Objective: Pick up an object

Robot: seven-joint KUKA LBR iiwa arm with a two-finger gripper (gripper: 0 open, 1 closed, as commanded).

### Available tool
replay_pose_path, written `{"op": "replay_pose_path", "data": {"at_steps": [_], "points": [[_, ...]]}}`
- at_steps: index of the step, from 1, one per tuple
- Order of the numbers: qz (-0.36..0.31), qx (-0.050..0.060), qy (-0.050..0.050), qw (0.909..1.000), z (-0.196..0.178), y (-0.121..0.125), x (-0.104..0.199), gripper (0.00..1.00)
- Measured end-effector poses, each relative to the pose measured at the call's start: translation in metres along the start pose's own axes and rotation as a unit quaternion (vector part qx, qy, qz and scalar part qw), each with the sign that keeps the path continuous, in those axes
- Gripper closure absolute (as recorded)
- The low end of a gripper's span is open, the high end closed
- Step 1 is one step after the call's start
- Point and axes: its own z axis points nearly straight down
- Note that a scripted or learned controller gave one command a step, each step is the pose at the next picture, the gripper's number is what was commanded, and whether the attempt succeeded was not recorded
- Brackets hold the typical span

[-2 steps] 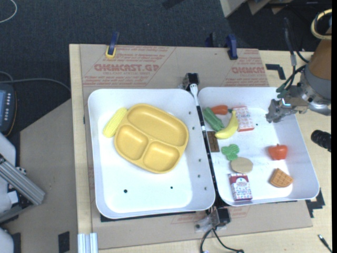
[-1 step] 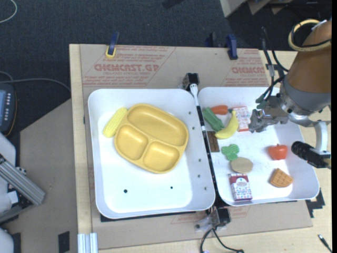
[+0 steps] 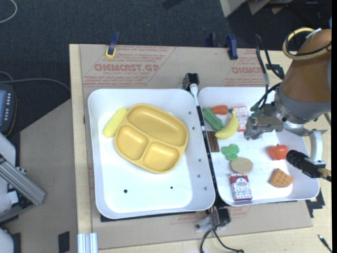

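Observation:
My gripper (image 3: 256,130) hangs over the right bin (image 3: 308,194), just right of a yellow banana (image 3: 229,126) and near a small white and red packet (image 3: 240,113). A green pepper (image 3: 212,118) and a small red-orange piece (image 3: 220,109) lie at the bin's far left. Below the gripper are a green broccoli piece (image 3: 230,151), a tan round piece (image 3: 241,165), a red carton (image 3: 240,187), a red tomato (image 3: 278,152) and an orange waffle (image 3: 280,178). Nothing shows held by the gripper.
The left bin (image 3: 105,183) holds a yellow divided plate (image 3: 150,137) with a corn cob (image 3: 114,122) beside its far left edge. A ridge (image 3: 204,146) divides the two bins. The arm's grey and orange body (image 3: 308,73) looms over the right bin's far right.

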Motion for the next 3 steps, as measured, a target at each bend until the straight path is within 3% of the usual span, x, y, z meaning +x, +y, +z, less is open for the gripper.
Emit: {"op": "replay_pose_path", "data": {"at_steps": [2, 3], "points": [[0.000, -0.001, 0.000, 1.0000, -0.007, -0.006, 0.012, 1.00], [0.001, -0.003, -0.001, 1.0000, -0.020, -0.003, 0.002, 1.00]]}}
